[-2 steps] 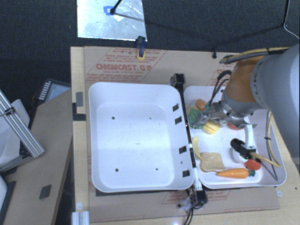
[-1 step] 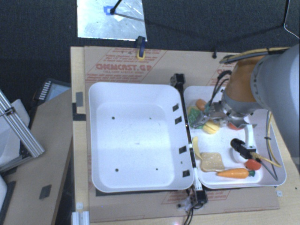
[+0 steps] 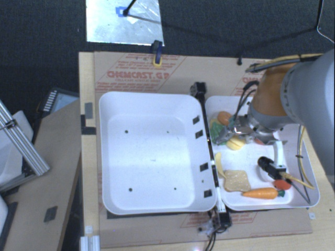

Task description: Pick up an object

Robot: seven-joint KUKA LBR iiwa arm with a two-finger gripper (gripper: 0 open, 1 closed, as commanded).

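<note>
We see our hand [image 3: 229, 133] low in the right bin [image 3: 306, 203], grip state unclear, a yellow piece [image 3: 236, 144] just beside it.

The scene is evenly and fairly brightly lit from overhead, with a cool, slightly washed-out cast. The two white bins [image 3: 152, 156] come close to overexposure, their inner walls losing detail, and only soft, faint shadows lie along their rims. A shiny sheet [image 3: 124, 13] beyond the far edge of the bench [image 3: 172, 69] throws back patchy glare. The dark floor around the bench shows grain. Focus is soft throughout, with small things in the right bin smeared, and the arm [image 3: 309, 88] at the right edge looks blurred and pale.
</note>
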